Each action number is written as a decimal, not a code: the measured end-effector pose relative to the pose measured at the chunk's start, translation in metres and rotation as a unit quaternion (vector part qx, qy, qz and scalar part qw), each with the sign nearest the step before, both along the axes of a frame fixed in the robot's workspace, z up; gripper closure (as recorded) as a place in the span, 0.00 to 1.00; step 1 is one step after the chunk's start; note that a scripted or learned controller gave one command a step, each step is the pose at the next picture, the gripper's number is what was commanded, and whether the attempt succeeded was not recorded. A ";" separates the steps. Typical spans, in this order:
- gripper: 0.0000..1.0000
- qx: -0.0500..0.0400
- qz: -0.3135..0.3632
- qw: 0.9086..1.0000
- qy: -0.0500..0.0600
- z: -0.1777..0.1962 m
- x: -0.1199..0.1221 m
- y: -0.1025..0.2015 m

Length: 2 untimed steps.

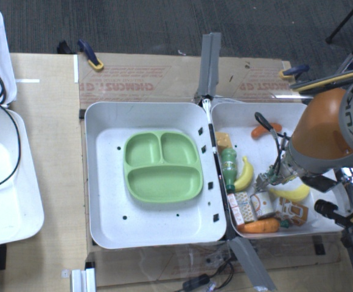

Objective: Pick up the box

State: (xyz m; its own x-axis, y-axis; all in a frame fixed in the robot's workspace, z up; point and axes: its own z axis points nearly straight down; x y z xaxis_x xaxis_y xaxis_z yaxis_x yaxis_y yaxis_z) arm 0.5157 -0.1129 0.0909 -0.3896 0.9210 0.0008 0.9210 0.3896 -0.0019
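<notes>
Though partly hidden, small red-and-white box [240, 208] beside carrot [261, 226].

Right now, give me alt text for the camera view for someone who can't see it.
A grey arm's gripper hangs over the right bin, above a box, bananas, carrots and a green bottle. The left bin holds a green divided plate.

Reaches in from the right, orange band above the wrist, gripper [268, 179] lowered, pointing down-left.
</notes>
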 end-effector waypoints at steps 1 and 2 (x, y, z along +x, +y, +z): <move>0.00 -0.003 -0.038 0.999 -0.019 0.008 -0.027 0.014; 0.00 -0.001 0.000 1.000 -0.001 0.100 -0.029 0.044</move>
State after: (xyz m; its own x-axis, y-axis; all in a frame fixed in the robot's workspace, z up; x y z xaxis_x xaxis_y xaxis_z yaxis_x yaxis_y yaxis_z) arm 0.4866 -0.0693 0.1911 -0.3894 0.9211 -0.0010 0.9211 0.3894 -0.0003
